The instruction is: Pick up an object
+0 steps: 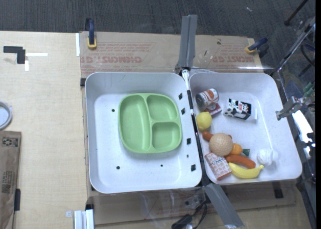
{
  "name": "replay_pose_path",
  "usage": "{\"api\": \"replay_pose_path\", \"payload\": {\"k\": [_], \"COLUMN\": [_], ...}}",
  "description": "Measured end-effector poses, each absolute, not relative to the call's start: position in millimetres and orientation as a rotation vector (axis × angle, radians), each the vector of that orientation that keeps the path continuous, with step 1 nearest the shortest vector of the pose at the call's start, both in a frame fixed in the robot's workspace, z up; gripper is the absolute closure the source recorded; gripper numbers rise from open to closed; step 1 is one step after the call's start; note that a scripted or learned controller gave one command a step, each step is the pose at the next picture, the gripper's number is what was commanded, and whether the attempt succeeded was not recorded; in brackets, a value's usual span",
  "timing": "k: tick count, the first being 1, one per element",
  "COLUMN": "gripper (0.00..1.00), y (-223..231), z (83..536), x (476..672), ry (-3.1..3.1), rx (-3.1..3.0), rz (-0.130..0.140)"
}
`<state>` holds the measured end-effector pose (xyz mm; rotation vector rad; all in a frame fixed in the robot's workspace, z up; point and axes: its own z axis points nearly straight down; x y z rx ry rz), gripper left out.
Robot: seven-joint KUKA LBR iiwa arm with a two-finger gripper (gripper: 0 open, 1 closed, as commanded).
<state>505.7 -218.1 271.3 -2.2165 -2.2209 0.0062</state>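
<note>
The right white bin (273, 88) holds several small items. A red and white can (206, 97) lies at its back left, with a black and white cow-patterned carton (237, 108) beside it. A yellow lemon (203, 120) sits by the left wall. A tan ball (220, 144) rests mid-bin, next to a carrot (241, 160) and a banana (246, 172) near the front. A small pink box (217, 165) lies at the front left, and a white lump (266, 156) at the front right.
The left white bin (100, 162) holds a green three-compartment plate (150, 122). A grey bar (188, 42) rises behind the bins' shared wall. Clamps (90, 39) hold the board at the back. A metal frame (296, 115) stands off the right bin's edge. A tape roll (3, 116) lies far left.
</note>
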Motion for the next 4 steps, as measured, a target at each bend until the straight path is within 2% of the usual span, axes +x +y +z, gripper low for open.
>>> {"api": "replay_pose_path", "payload": {"k": [1,2,3,4], "gripper": [0.00,0.00,1.00,1.00], "y": [-174,-170,-171,-127], "z": [135,89,94,202], "x": [572.2,614.6,612.5,586.0], "ry": [-2.174,-2.077,-2.077,-2.184], "rx": [-2.261,-2.353,-2.344,-2.254], "rz": [0.006,0.005,0.019,0.006]}}
